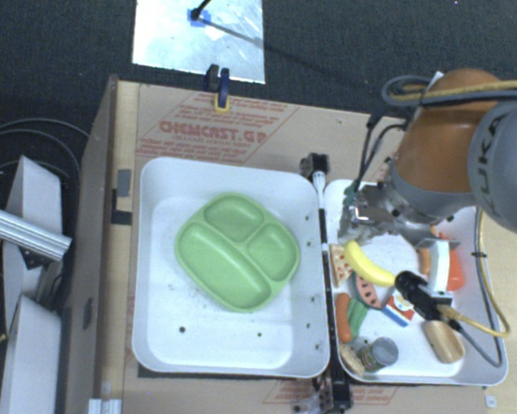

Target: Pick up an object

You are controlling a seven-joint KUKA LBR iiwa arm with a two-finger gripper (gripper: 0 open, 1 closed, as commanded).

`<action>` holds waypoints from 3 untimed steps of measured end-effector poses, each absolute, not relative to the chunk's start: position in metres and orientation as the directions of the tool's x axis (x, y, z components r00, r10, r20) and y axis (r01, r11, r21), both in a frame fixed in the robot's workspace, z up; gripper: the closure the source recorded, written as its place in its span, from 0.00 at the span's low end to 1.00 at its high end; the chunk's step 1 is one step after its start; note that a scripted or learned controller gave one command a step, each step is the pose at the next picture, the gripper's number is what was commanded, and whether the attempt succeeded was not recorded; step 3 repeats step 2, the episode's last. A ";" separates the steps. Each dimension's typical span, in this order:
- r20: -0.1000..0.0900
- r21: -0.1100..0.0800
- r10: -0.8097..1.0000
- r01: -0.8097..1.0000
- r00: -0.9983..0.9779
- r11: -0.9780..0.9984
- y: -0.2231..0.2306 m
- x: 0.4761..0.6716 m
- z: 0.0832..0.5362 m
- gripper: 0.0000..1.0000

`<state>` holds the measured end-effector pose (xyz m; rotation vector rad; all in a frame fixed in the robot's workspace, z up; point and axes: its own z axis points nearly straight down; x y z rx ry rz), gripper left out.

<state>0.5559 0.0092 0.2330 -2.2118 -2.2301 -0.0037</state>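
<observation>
Green plastic filled the left bin (160,238): a divided plate (238,251), lying flat and alone. Across the central divider, the right bin (489,360) held the clutter, a yellow banana (368,264), an orange carrot-like piece (345,319), a watermelon slice toy (370,293), a small grey can (379,352) and a tan wooden block (444,341). Over that bin's far end hung the arm (465,140), its tool (360,213) low beside the banana (whether it stood apart or together could not be told). Nothing appeared lifted; by my reading, the pick was not yet made, with grasp and raise both left.
</observation>
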 end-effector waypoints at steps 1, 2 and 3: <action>0.003 0.003 1.000 1.000 -0.013 0.013 0.105 0.580 0.215 1.00; -0.001 -0.003 1.000 1.000 0.002 -0.002 0.065 0.552 0.210 1.00; -0.001 -0.003 1.000 1.000 0.002 -0.002 0.065 0.552 0.210 1.00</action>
